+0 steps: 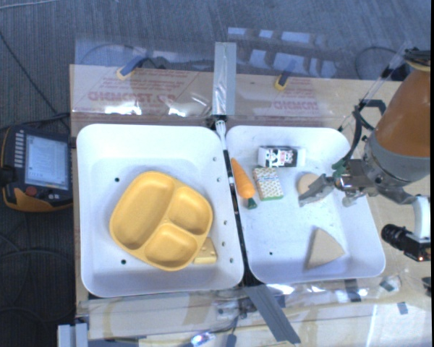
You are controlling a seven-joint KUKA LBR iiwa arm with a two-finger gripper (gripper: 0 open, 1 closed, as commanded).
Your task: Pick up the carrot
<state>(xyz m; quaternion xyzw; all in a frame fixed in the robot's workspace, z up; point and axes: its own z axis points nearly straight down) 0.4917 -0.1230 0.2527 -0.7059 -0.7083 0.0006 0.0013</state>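
The carrot (pixel 242 181) is a small orange piece with a green end. It lies at the left edge of the right bin (pixel 362 266), along the divider, pointing away from the camera. My gripper (pixel 331 192) hangs over the right part of the same bin, well to the right of the carrot. Its fingers (pixel 312 191) are spread open with nothing between them. A tan rounded piece (pixel 305 182) lies just beside the left fingertip.
A green-patterned box (pixel 268 183) lies close to the right of the carrot. A black-and-white carton (pixel 277 157) sits behind it. A tan wedge (pixel 323 248) rests at the bin's front right. The left bin (pixel 94 157) holds a yellow divided plate (pixel 163 219).
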